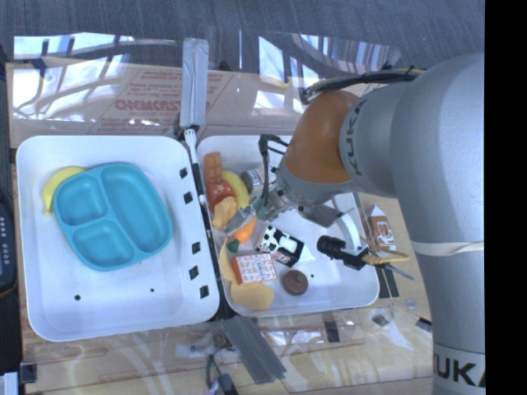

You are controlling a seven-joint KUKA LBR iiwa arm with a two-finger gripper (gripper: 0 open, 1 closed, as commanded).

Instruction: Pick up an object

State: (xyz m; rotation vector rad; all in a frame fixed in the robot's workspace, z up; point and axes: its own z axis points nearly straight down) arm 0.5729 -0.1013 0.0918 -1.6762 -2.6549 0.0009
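The right bin (350, 290) holds a crowd of small things. My gripper (258, 207) reaches down into its left half, just above a small orange piece (244, 232) and beside a yellow banana (237, 188). A red packet (213, 178) lies along the bin's left wall. In front of the gripper sit a black-and-white patterned item (278, 244), a red-and-white box (254, 267), a brown round disc (295, 282) and a pale yellow piece (252, 297). The grey arm and its orange band (325, 142) hide the bin's back right part.
The left bin (49, 303) carries a blue divided plate (114, 214) with a second yellow banana (56, 184) tucked at its back left. An orange-and-white packet (380, 229) lies at the right bin's right rim. A grey divider (194, 85) runs between the bins.
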